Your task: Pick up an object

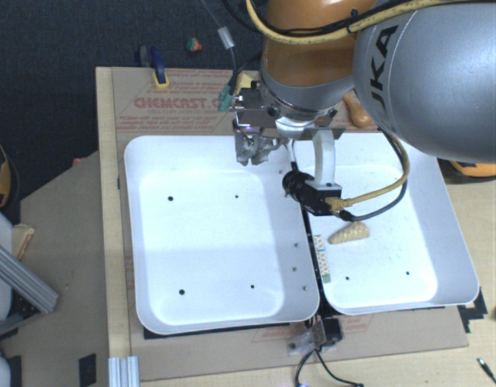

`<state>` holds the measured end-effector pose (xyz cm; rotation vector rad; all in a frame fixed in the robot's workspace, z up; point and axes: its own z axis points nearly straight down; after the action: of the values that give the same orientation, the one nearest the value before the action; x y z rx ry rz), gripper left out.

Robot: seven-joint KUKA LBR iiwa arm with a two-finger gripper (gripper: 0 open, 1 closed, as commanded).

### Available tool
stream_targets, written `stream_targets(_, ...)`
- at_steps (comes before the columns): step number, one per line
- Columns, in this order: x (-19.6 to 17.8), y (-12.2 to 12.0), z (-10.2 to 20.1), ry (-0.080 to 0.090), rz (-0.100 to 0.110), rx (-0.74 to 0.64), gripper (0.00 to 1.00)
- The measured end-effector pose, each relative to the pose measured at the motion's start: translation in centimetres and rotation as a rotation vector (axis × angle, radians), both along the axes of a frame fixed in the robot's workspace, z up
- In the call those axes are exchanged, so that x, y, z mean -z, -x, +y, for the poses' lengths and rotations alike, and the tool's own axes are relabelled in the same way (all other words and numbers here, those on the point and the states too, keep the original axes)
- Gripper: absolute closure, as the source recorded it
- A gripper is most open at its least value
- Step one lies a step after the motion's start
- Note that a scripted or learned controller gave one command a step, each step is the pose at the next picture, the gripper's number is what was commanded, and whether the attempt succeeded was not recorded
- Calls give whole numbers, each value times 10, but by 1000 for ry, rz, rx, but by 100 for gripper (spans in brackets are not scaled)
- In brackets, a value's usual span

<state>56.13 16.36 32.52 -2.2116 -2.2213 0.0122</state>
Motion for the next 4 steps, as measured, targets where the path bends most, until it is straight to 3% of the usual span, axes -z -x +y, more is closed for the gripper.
stream_targets(1, 89, 29, 65, 1, 3, -3, 100)
stream_targets(2, 72, 25, 61, -1, -10, 6, 100)
stream_targets(4, 52, 24, 61, -3, -13, 9, 100)
